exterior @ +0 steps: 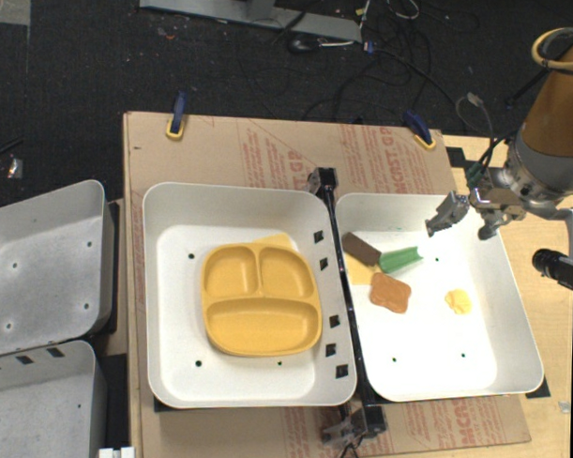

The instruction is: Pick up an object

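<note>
Green object (399, 259) lies in right bin (507, 358), upper-left part, tilted, one end touching or just beside dark brown block (361, 247). Orange-brown piece (390, 293) just below both; pale yellow flat piece (359, 274) seems tucked under them. Small yellow lump (458, 301) apart to right. Gripper (466, 219) hovers over bin's upper edge, fingers spread apart, nothing between them. Left bin (169, 360) holds yellow divided tray (261, 299).
</note>
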You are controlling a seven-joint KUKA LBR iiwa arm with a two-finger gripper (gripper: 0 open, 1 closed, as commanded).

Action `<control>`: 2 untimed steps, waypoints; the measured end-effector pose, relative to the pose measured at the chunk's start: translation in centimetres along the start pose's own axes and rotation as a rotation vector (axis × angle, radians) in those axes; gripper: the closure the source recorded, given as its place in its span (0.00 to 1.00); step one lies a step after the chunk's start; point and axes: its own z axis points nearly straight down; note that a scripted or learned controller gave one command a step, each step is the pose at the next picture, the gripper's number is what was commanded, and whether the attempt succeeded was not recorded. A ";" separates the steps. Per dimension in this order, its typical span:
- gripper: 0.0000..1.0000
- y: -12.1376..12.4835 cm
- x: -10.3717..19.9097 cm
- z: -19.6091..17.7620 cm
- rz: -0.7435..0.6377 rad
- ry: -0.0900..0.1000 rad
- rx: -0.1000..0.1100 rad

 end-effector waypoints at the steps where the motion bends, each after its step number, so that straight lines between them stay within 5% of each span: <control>1: 0.00 0.2 0.0 -0.7 -0.002 -0.002 -0.011; 2: 0.00 0.3 0.5 5.7 -0.001 -0.001 -0.005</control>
